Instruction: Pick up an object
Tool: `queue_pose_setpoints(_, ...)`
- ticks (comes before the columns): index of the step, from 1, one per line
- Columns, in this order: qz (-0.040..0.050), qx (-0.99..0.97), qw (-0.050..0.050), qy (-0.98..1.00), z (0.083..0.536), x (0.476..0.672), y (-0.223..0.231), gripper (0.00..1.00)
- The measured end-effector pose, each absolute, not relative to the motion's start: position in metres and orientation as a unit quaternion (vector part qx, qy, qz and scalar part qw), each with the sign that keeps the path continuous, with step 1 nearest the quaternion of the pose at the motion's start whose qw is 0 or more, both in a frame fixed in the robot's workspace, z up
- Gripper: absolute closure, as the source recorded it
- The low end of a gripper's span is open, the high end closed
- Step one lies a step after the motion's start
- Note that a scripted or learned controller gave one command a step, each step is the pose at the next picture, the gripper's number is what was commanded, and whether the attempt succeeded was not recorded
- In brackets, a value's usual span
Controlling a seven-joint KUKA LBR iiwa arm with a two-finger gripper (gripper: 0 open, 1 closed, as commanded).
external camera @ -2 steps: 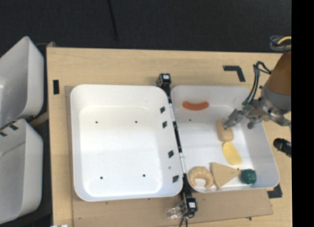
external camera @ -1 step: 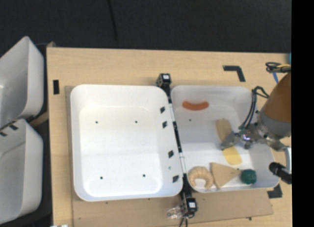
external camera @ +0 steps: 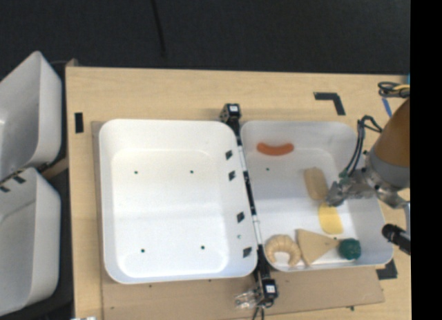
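The gripper (external camera: pixel 336 196) hangs low between the tan block (external camera: pixel 316 183) and yellow piece (external camera: pixel 331 220), seemingly choosing one; its grasp state can't be told.

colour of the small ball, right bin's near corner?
Dark green ball, clearest in the camera view.

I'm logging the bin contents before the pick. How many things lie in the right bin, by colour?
Orange-red: 1, the sausage
Tan: 3, the block, the wedge, the croissant
Yellow: 1, the yellow piece
Green: 1, the ball
Total: 6
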State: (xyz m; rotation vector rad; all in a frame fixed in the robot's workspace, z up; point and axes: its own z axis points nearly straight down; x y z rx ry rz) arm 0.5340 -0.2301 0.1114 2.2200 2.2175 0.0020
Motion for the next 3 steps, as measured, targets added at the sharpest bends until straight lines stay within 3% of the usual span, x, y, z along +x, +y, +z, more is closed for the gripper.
queue_pose_setpoints(1,0.0008,0.708,0.003,0.706,0.112,0.534,-0.230,0.00)
queue_pose_setpoints(2,-0.0008,0.707,0.000,0.707,0.100,0.508,-0.229,0.00)
queue_pose_setpoints(3,0.0026,0.706,0.008,0.708,0.295,0.491,-0.230,0.00)
